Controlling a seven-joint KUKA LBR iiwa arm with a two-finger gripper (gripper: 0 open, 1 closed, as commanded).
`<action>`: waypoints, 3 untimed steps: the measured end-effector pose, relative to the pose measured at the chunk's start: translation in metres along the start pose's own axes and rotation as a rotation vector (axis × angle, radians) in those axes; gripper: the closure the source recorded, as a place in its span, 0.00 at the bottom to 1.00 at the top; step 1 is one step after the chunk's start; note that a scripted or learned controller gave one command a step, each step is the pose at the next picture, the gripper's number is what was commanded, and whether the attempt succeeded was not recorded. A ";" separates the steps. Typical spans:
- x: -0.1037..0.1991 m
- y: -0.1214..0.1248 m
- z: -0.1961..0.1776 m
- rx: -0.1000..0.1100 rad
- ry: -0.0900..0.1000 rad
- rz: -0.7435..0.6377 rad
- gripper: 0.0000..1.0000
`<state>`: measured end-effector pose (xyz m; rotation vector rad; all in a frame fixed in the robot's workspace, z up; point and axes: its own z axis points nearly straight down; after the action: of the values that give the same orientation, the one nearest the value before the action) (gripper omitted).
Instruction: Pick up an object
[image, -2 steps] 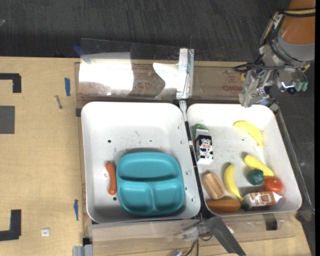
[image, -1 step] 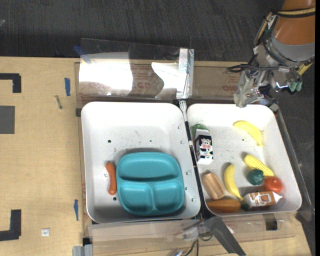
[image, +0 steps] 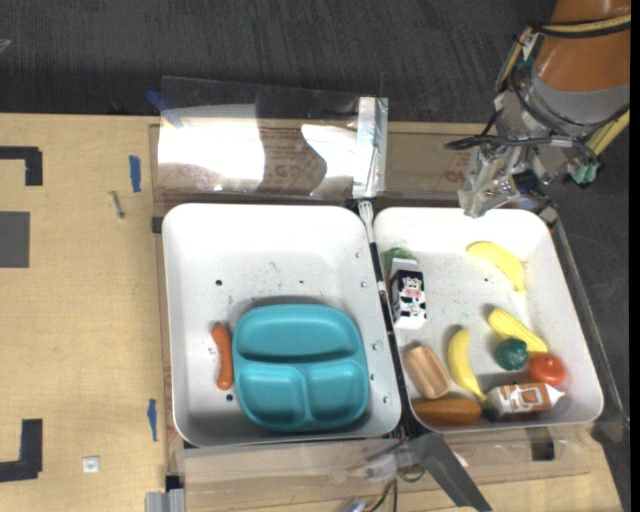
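Bananas, corn and other toys all lie untouched in the right bin, so nothing is picked yet, while the gripper hovers empty over its far rim, fingers slightly parted.

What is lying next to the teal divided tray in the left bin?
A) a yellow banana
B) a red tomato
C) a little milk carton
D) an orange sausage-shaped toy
D. An orange sausage-shaped toy lies along the left edge of the teal tray in the left bin; the bananas, carton and tomato are all in the right bin.
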<state>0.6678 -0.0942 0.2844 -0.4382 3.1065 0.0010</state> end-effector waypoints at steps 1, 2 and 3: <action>0.000 -0.003 -0.013 0.003 -0.007 -0.070 1.00; 0.003 -0.011 -0.015 0.004 -0.007 -0.111 1.00; 0.007 -0.028 -0.036 0.005 -0.009 -0.073 1.00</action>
<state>0.6686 -0.1229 0.3201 -0.5501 3.0790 -0.0045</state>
